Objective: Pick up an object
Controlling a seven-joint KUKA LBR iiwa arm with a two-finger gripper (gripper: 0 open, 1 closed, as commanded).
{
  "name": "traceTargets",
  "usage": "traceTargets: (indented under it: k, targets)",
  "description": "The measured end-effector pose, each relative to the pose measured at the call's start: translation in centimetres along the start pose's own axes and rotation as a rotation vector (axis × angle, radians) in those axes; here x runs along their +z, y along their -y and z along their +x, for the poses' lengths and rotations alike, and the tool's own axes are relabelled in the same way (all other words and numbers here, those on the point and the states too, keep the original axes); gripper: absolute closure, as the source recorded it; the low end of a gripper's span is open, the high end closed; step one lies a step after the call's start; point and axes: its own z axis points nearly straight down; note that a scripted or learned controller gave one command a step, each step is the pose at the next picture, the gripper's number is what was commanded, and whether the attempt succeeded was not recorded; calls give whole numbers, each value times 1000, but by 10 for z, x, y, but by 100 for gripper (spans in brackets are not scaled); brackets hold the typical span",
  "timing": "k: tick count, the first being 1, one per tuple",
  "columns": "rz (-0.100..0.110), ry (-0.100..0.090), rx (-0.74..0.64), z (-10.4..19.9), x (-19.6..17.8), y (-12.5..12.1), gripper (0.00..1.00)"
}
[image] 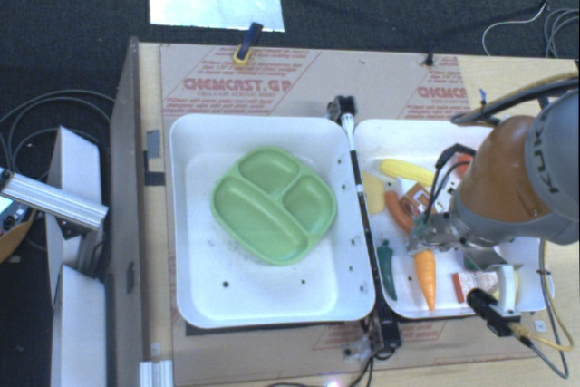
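Orange carrot (425, 277) lies in the right bin (390, 133), just below the gripper (424, 233), near a green pepper (385, 266). Whether the gripper grasps anything cannot be told.

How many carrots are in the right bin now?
1 for certain: a carrot near the right bin's front, pointing forward. Another orange piece lies behind it, type unclear. The arm may hide more.

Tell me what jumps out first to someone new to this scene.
A bright green divided plate lies in the left bin. The grey arm's orange band looms over the right bin, where a carrot, a yellow corn cob and a dark green vegetable lie.
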Motion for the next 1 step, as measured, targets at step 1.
traceTargets:
  k: [1]
  targets:
    - [-9,-4,-14,57,-94,-94,100]
